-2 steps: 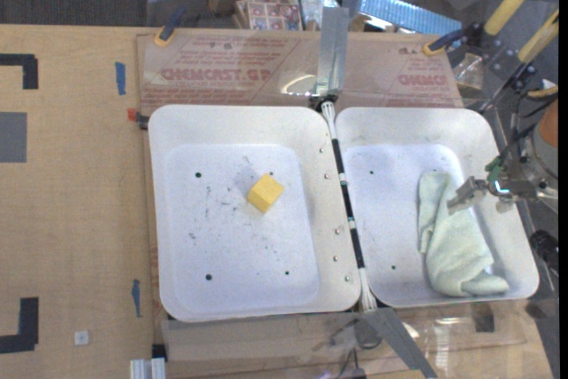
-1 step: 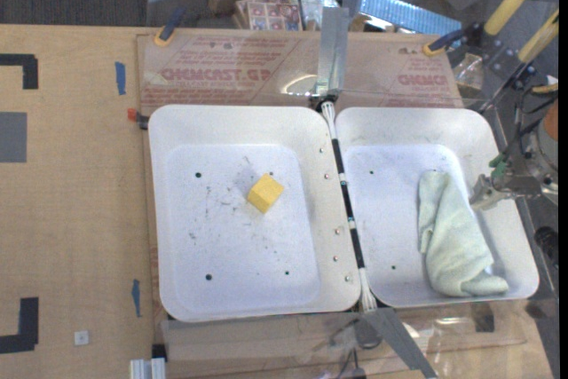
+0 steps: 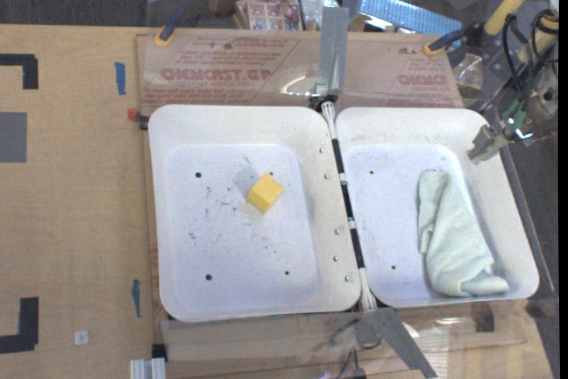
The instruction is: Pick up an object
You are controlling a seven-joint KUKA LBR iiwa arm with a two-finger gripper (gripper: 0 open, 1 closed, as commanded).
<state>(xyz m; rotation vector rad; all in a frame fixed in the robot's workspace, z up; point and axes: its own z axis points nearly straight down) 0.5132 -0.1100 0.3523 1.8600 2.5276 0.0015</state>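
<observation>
A small yellow block [image 3: 264,193] lies near the middle of the left white bin [image 3: 177,146]. A pale green folded cloth [image 3: 453,235] lies along the right side of the right white bin [image 3: 390,146]. My gripper [image 3: 486,144] hangs at the right bin's far right rim, above and just right of the cloth's upper end. I see nothing held in it. Cables and the wrist hardware behind it blur its outline.
A grey divider strip [image 3: 346,209] runs between the two bins. A clear plastic sheet [image 3: 266,75] stands behind them, held by yellow clamps. Boxes and clutter lie beyond the bench's back edge. The wooden bench top [image 3: 71,191] stretches to the left.
</observation>
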